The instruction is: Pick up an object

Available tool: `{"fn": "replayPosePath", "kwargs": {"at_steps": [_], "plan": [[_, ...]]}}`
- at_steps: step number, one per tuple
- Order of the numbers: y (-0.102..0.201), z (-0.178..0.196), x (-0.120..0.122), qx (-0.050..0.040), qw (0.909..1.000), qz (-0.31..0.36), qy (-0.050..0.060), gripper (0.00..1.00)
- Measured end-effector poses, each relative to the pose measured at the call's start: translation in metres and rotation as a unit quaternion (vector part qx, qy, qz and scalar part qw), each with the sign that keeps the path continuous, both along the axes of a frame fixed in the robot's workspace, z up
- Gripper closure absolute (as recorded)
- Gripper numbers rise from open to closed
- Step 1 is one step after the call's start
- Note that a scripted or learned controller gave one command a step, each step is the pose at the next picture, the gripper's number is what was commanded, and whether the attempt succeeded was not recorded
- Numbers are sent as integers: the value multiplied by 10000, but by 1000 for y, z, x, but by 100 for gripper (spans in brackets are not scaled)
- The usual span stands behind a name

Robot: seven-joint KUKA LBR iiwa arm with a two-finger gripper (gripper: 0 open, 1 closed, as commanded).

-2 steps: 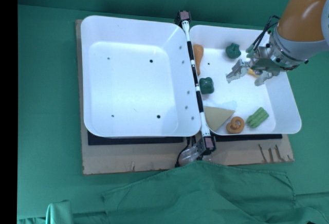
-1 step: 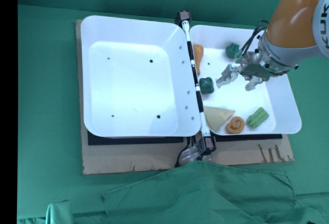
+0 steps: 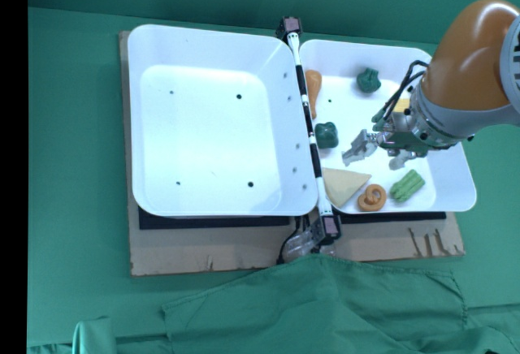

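Bins, two of them, shallow and white, sit side by side on a bench, and the grey arm with its orange band reaches in over the right bin [image 3: 455,196]. The gripper [image 3: 360,148] hangs near the middle of that bin, its two fingers slightly spread with nothing between them. No object has been picked up yet. Just beside it, toward the bin's left wall, lies a dark green pepper [image 3: 326,134]. A pale yellow cheese wedge [image 3: 344,184], an orange pretzel [image 3: 373,197] and a light green ridged vegetable [image 3: 407,184] line the near edge; a second dark green piece [image 3: 368,80] sits by the far edge, and an orange piece [image 3: 313,87] touches the left wall. A grasp could likely fail here: the fingers hover over bare floor between the pepper and the wedge, so closing might catch nothing. The pepper's rounded form may also squirt aside, and the left bin [image 3: 162,60] wall leaves little clearance.
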State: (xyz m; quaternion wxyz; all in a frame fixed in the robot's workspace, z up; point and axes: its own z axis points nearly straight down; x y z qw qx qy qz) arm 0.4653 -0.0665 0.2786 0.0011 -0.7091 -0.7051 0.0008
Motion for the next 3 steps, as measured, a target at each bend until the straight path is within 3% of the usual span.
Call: {"fn": "replayPosePath", "kwargs": {"at_steps": [1,2,3], "plan": [[-36,-79,57,-11,10000,-5,3,0],[-60,-50,-1,-2,10000,-11,-10,0],[-59,-40,3,-14,10000,-6,-47,100]]}}
